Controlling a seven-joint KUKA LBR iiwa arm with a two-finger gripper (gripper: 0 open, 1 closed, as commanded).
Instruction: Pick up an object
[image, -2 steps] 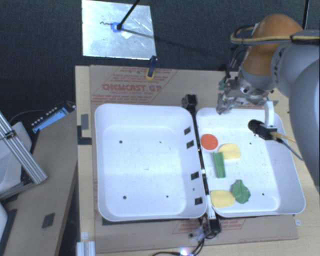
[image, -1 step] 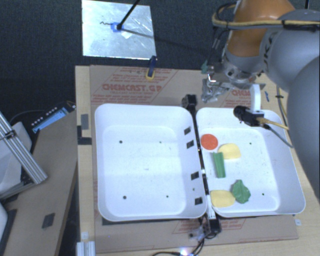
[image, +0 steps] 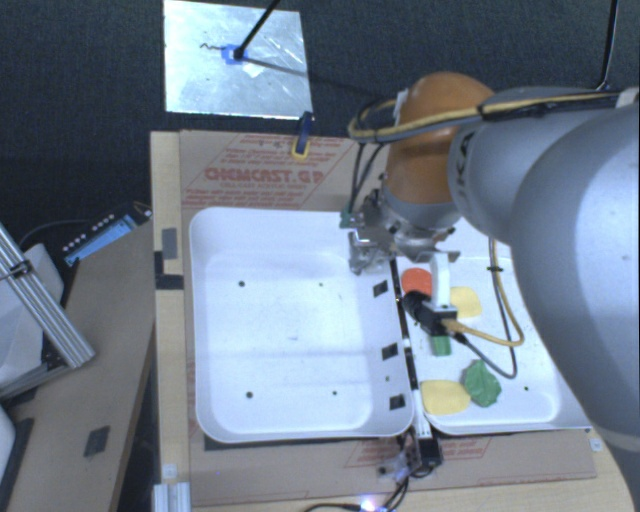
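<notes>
Near the far-left corner of the right bin, an orange piece lies flat on the white floor and looks like the closest candidate for a pick. Just beside it at 3 o'clock sits a pale yellow piece, and at 6 o'clock a small green block. Toward 5 o'clock, by the near rim, a crumpled green piece touches a second yellow piece. The pieces lie loose, probably so that any one can be taken singly. The jaws hang low over the wall shared with the left bin, at about 10 o'clock from the orange piece, near it but not above it. Whether they are open or closed cannot be told. The grey arm reaches in from 3 o'clock over the bench.
</notes>
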